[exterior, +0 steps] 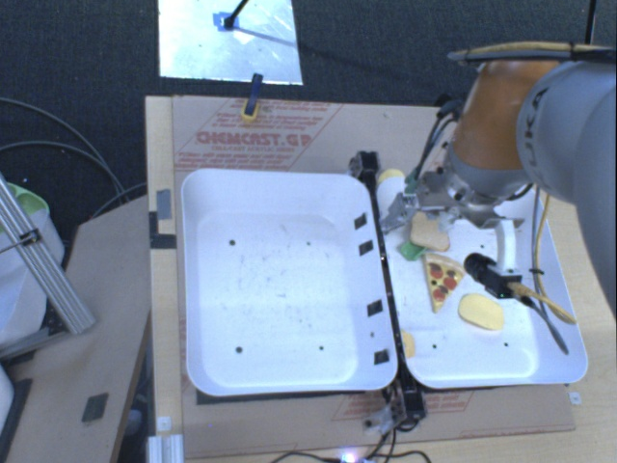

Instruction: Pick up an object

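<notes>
While the gripper (410, 205) hung low over the upper left corner of the right bin (501, 360), at the centre right of the frame, I could not tell whether it was spread or pressed together, and nothing could be seen in its grasp. The step in hand looked like the approach to a pick. The likeliest target was the tan piece (428, 232), which lay flat just below the gripper in the picture, near the wall between the bins. To take it well, the gripper would probably need to centre over the piece, come straight down and close across its narrower span. It would have to reach almost to the floor, since so flat a thing offers little edge. The wall on the left and the green piece (412, 251) at the tan piece's lower left corner left little room, so a slow descent seemed wise. The tan piece looked matte, rounded and thin, like toy bread. The green piece was small and dull. Lower down lay a pizza slice (442, 280), a flat wedge with red dots, and to its lower right a yellow lump (480, 312), smooth and oval. A pale knob (390, 177) sat at the bin's top left rim. The bin itself was white, glossy and shallow with rounded corners, like the left bin (280, 258) at the frame's centre. Both rested on printed cardboard (260, 138). The arm (559, 114), smooth grey with an orange band, filled the upper right.
</notes>
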Tool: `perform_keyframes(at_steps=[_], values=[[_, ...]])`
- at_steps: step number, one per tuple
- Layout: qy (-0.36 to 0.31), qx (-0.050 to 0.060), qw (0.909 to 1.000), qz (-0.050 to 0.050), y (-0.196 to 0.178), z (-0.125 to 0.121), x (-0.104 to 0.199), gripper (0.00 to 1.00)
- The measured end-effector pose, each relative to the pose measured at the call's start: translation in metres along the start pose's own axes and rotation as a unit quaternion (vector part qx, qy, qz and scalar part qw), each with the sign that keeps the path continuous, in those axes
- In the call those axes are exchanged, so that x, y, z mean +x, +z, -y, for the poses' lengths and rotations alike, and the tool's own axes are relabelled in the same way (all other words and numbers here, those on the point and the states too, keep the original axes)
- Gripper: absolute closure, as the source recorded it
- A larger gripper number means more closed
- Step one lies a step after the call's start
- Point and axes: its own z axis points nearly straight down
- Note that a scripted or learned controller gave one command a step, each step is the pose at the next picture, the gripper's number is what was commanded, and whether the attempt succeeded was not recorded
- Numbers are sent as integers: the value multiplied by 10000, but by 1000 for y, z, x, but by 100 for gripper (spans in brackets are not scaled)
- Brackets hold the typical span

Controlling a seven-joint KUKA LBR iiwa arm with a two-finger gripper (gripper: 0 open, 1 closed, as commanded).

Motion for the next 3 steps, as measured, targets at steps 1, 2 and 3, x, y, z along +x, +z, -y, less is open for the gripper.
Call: perform_keyframes(at_steps=[1, 2, 3], values=[[72, 39, 10000, 30, 106, 28, -68, 0], [56, -24, 10000, 59, 88, 23, -68, 100], [48, 2, 10000, -5, 99, 27, -97, 100]])
